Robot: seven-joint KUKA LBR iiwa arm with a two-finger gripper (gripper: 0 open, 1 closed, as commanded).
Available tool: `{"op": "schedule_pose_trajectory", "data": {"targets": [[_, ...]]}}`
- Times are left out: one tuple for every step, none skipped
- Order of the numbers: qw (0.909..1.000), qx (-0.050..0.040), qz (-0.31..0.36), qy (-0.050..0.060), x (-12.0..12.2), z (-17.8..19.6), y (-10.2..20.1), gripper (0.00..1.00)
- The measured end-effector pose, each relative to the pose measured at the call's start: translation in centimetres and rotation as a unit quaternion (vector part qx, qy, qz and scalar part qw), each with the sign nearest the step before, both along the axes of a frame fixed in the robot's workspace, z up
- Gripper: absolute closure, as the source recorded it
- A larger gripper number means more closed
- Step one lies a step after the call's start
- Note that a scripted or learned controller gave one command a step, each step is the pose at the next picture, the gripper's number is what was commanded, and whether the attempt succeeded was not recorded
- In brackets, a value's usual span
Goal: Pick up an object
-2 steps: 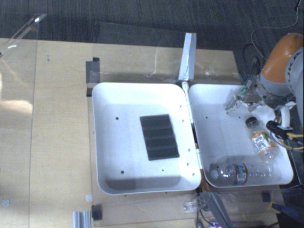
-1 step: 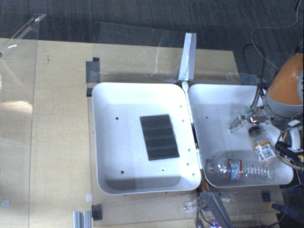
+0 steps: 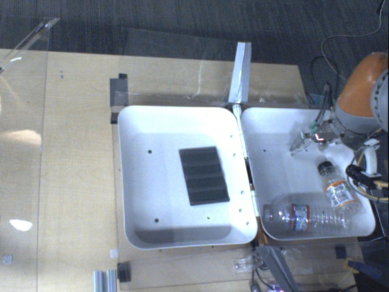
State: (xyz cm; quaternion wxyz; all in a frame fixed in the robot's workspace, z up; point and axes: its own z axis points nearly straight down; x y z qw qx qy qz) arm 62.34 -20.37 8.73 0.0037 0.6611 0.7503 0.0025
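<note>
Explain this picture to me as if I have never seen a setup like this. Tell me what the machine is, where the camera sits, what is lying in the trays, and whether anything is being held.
The picture comes from one fixed camera above a wooden bench, looking down at a slant. On the bench sit two shallow white bins side by side. The left bin holds a dark ribbed rectangular block lying flat near its middle. The right bin holds a large clear plastic bottle lying on its side along the near wall, and a small clear bottle with a black cap and an orange label beside it. The machine is a grey robot arm with an orange band, reaching in from the right. Its gripper hangs over the far part of the right bin. I see nothing between its fingers, so it holds nothing.
</note>
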Motion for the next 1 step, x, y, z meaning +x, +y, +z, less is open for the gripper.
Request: {"op": "schedule_pose_trajectory", "data": {"targets": [[0.9976,0.0,0.069,0.002,-5.06,1.22,-0.13,0.0]]}}
